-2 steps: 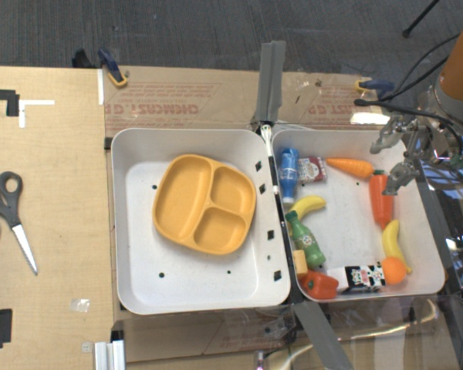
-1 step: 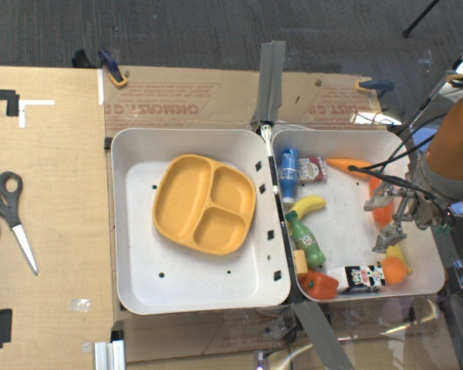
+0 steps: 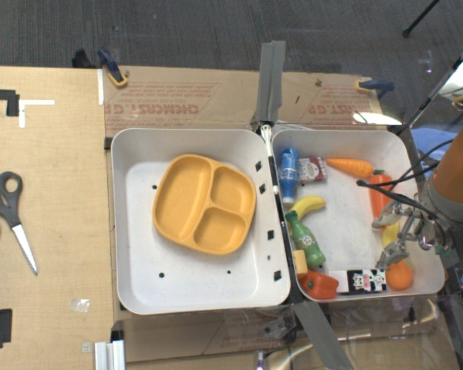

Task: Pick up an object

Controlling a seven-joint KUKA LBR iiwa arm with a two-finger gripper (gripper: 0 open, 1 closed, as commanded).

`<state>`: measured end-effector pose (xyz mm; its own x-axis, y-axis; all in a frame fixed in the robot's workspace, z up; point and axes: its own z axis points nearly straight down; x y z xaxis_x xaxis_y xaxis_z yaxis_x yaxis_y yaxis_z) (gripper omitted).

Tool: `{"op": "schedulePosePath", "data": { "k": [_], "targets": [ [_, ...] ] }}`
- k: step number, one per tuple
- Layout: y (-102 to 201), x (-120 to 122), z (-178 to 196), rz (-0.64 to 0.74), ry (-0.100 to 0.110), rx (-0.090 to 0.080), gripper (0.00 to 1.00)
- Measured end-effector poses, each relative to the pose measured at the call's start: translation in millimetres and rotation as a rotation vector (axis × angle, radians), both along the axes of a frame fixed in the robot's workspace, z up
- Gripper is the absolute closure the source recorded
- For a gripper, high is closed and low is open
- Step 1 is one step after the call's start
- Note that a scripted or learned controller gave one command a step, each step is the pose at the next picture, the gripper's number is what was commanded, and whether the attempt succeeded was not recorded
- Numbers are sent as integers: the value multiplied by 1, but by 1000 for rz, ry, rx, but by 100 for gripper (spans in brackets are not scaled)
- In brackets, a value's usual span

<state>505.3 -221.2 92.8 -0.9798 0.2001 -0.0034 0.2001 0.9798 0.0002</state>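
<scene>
The gripper (image 3: 392,241) is hanging low over the right bin (image 3: 339,206), close to its right wall, with its metal fingers (image 3: 385,220) parted and nothing showing between them, so it is released. No object is being held. Candidates are lying crowded beneath it: an orange ball (image 3: 400,276) sitting in the near right corner, a yellow piece (image 3: 390,234) just under the fingers, a red-orange piece (image 3: 378,195) along the right wall, and a black-and-white card (image 3: 368,281) against the near wall. A carrot (image 3: 350,166) is lying nearer the far wall, a banana (image 3: 307,205) and a green bottle (image 3: 305,241) nearer the left wall. The risk I am judging: closing here could be catching two things at once, or pinching against the wall, and the round ball could be rolling out of the closing fingers
</scene>
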Motion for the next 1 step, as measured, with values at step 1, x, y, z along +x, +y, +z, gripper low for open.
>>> {"op": "schedulePosePath", "data": {
  "k": [1],
  "targets": [
    [1, 2, 11, 4, -5, -2, 100]
  ]
}}
